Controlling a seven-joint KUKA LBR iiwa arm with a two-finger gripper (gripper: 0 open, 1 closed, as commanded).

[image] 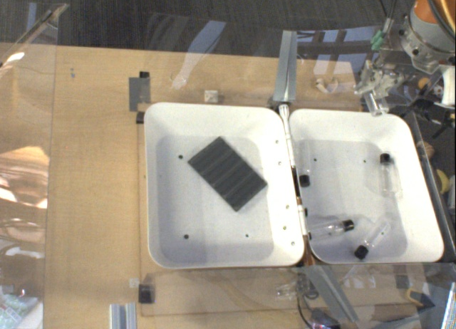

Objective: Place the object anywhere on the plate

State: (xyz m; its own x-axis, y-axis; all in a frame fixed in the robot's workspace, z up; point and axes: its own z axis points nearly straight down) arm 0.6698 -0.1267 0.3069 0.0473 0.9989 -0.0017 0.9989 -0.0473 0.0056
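A dark grey ribbed plate lies flat and turned at an angle in the left bin. Three clear vials with black caps lie in the right bin: one near the right wall, one at the front, and one slanted in the front right. A small black piece sits near that bin's left wall. My gripper hangs over the back right rim of the right bin, away from all the vials, with nothing visibly held.
A metal bar runs back from the joint between the bins. A small pale cube and a black bracket sit on the wooden bench behind the left bin. Cables and fittings crowd the back right.
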